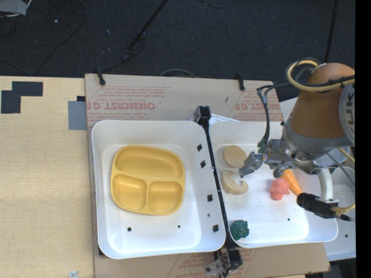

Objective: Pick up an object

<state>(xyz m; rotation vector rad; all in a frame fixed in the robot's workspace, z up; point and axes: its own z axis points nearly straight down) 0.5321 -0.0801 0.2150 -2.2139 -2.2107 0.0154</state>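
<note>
1. The tabletop [40, 184] carries two white bins side by side. The left bin [104, 155] holds a yellow divided plate [148, 178]; the right bin [264, 230] is where I am working.
2. My arm [319, 106] comes in from the right and hangs low over the right bin, hiding part of its right side.
3. The things I could pick up lie in the right bin: a round tan piece [234, 155] at the far left, a pale curved piece [233, 183] just nearer, a pink object [279, 189] touching an orange one [292, 183] in the middle, and a dark green lump [239, 229] at the near edge.
4. Risk: the two tan pieces sit close to the divider and to each other, so I judge a descent could nudge one or catch both. The pink and orange pair could slip apart.
5. My pincer [253, 164] points left between the two tan pieces. I cannot tell how far it is open, and I see nothing gripped in it.
</note>
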